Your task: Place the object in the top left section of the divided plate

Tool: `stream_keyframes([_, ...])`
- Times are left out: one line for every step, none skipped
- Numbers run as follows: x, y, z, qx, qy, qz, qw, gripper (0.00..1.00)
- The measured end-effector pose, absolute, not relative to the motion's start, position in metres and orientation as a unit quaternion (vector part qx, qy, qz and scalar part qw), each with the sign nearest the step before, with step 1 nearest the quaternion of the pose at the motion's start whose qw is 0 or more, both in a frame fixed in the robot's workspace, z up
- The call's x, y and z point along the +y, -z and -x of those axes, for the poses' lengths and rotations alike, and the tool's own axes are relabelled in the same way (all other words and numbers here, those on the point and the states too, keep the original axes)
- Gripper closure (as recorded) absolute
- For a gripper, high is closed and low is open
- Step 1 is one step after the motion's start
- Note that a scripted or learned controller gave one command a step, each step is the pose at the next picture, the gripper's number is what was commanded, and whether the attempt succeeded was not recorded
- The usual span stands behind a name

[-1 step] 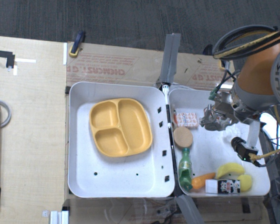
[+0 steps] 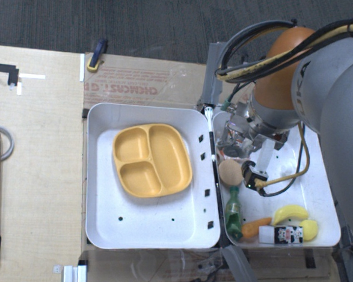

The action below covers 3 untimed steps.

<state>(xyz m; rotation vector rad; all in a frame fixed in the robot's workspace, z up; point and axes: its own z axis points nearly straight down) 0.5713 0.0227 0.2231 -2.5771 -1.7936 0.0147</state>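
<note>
Landmark = yellow divided plate [image 2: 153,160], sitting in left bin [image 2: 99,210], all sections bare. Near edge, right of plate in the right bin [image 2: 326,196]: green bottle [image 2: 233,212], carrot [image 2: 256,228], banana [image 2: 292,213], small white carton [image 2: 281,235]. Further back, tan egg-shaped object [image 2: 230,172] just right of plate, by the divider. Tool [image 2: 239,149] right above it; can't tell how far open or whether it grips anything.

Bright, even overhead light; mild glare on glossy shallow white plastic bin [image 2: 98,219], soft shadow under yellow divided plate [image 2: 153,160] inside it; slightly soft focus throughout.
</note>
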Motion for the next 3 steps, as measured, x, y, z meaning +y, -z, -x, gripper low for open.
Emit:
stream_keyframes([0.106,-0.151,-0.559,-0.477,-0.0062,0.879,0.001,1.00])
stream_keyframes([0.175,-0.105,-0.574,-0.469,-0.0046,0.883,0.000,1.00])
stream_keyframes([0.215,-0.099,-0.605,-0.368,-0.0080,0.930,-0.005,1.00])
